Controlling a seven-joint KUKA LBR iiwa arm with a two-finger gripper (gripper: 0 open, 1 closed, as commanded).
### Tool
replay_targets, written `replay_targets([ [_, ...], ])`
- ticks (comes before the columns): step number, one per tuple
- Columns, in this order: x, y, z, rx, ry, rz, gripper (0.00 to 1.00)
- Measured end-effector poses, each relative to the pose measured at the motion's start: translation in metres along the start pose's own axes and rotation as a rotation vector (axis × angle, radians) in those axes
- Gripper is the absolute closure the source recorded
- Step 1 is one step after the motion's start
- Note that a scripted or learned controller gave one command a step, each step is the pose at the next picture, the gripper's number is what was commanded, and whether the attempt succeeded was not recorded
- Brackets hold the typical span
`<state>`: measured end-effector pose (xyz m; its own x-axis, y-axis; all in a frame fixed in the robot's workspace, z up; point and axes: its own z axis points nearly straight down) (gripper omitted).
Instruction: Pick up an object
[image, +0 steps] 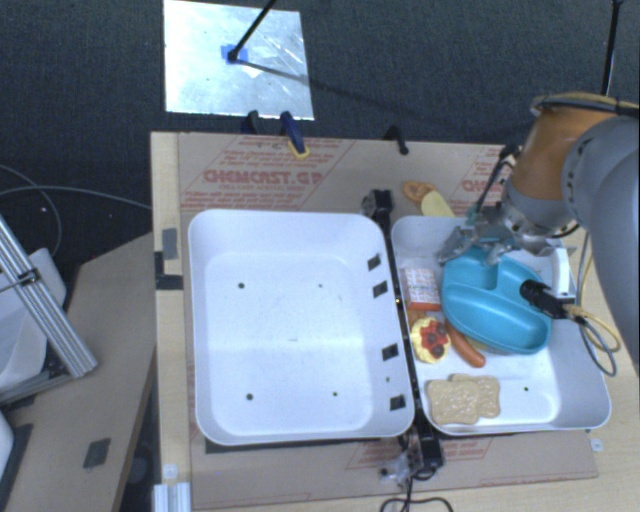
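One gripper (478, 240) hangs over the right bin (575, 400), at the upper edge of a blue bowl (492, 305).
Whether it grips anything cannot be told. Left of and below the bowl lie a small packet (420, 284), a round red toy (432, 340), a sausage (466, 347) and a toast slice (463, 398). The left bin (290, 325) sits at frame centre on a brown board (330, 170); dark carpet (70, 100) and a shiny sheet (238, 60) fill the top.
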<state>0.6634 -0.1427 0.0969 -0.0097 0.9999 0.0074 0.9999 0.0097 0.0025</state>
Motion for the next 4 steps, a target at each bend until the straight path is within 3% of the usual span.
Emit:
replay_targets([
  [1, 0.043, -0.049, 0.004, -0.009, -0.019, 0.013, 0.00],
  [2, 0.046, -0.140, 0.002, -0.038, -0.020, 0.009, 0.00],
  [3, 0.050, -0.151, 0.002, -0.050, -0.026, 0.009, 0.00],
  [4, 0.056, -0.096, 0.008, -0.010, -0.011, 0.004, 0.00],
])
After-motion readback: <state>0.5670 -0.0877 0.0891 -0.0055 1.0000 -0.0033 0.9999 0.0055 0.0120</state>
